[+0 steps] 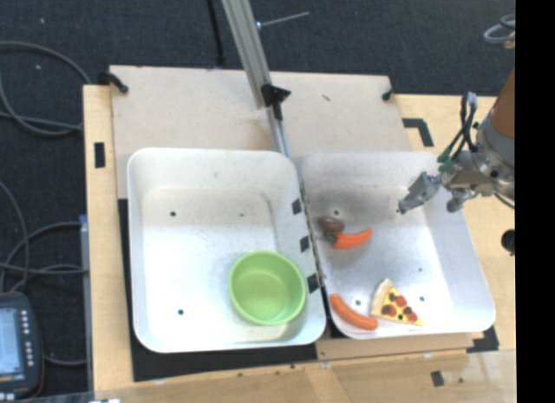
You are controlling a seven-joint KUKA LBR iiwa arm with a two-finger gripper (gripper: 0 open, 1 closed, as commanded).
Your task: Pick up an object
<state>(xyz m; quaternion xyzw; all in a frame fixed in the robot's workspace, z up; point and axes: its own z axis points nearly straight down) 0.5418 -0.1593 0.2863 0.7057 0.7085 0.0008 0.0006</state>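
At the lower middle of the frame a green bowl sits in the left bin, close to that bin's right wall; its round, smooth rim would likely slide out of a two-finger pinch unless one finger went inside. Just right of the divide, in the right bin, a small orange carrot-like piece lies at centre frame, touching a dull brownish lump on its left; a grasp aimed there could catch both, or nudge the carrot against the wall and miss it. Lower down, an orange-red sausage lies slanted along the bin's bottom left corner, so a finger could strike the rim before closing. Just beside it to the right, a toy pizza slice, yellow with red spots, lies flat and would be hard to get under. At the right of the frame the gripper hangs above the right bin's upper part, well apart from all of these, nothing between its fingers; whether they stand wide or narrow I cannot tell. The carrot looks the nearest target: short, tapered, bright orange, lying almost level.
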